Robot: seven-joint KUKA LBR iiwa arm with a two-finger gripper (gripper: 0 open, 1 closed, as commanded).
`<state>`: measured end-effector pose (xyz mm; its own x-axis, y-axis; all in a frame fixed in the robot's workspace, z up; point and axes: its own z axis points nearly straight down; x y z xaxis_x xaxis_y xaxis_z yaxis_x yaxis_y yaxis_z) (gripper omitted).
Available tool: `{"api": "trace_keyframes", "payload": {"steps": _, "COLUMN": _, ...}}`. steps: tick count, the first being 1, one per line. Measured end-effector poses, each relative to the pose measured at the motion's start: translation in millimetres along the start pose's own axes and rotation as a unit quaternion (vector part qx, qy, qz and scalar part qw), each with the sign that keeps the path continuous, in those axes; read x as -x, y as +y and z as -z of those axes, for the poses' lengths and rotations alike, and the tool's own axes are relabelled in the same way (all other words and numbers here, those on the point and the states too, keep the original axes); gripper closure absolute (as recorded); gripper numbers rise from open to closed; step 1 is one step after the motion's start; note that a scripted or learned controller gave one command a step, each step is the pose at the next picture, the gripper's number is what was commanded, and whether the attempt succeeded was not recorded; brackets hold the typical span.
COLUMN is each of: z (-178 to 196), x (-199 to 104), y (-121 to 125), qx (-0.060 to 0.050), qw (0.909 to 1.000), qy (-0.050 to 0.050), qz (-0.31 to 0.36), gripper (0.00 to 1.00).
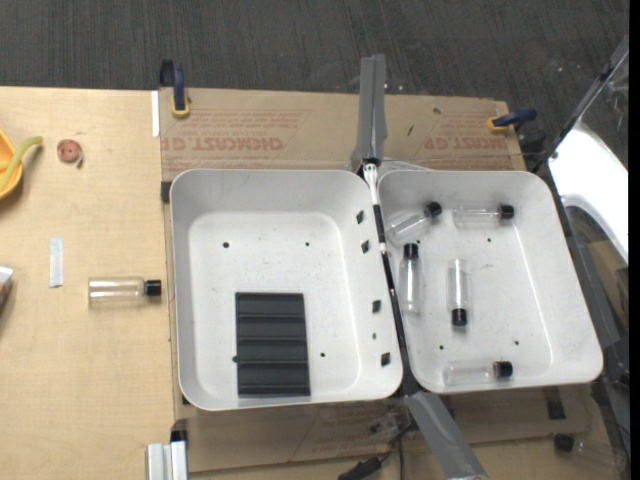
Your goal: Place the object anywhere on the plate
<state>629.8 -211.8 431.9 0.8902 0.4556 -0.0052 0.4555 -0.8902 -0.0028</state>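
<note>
Camera view looks down on two white bins side by side: the left bin (190,268) and the right bin (560,298), meeting at a hinged seam.

The right bin holds five clear vials with black caps. One vial (410,226) lies tilted near the bin's upper left corner. A second (478,213) lies crosswise along the far wall, and a third (410,280) lies lengthwise against the seam. A fourth (457,288) lies lengthwise in the middle, and a fifth (472,373) lies crosswise against the near wall. All five lie apart from one another.

The left bin holds one thing, a black ribbed plate (271,344), lying flat near the near wall with nothing on it.

A sixth vial (118,289) lies on the pale wooden worktop (80,388), left of the left bin, cap toward the bin. Also on the worktop are one small white strip (56,263), one reddish round disc (68,151) and one yellow item (8,168) cut by the left edge.

A brown cardboard sheet (440,133) lies under the bins, held by two clamps (175,88) at its far corners. Red print on it, upside down, appears to read CHEMCAST GP, repeated. A grey bar (372,108) runs from the far edge to the seam. Dark carpet (300,18) covers the floor beyond.
</note>
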Motion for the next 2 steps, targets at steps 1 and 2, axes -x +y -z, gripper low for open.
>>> {"api": "trace_keyframes", "payload": {"steps": 1, "z": 8, "x": 65, "y": -21, "qx": 0.000, "qw": 0.9956, "qy": 0.000, "qz": -0.094, "gripper": 0.00}}
{"api": "trace_keyframes", "payload": {"steps": 2, "z": -73, "x": -26, "y": -48, "qx": 0.000, "qw": 0.9913, "qy": 0.000, "qz": -0.132, "gripper": 0.00}}
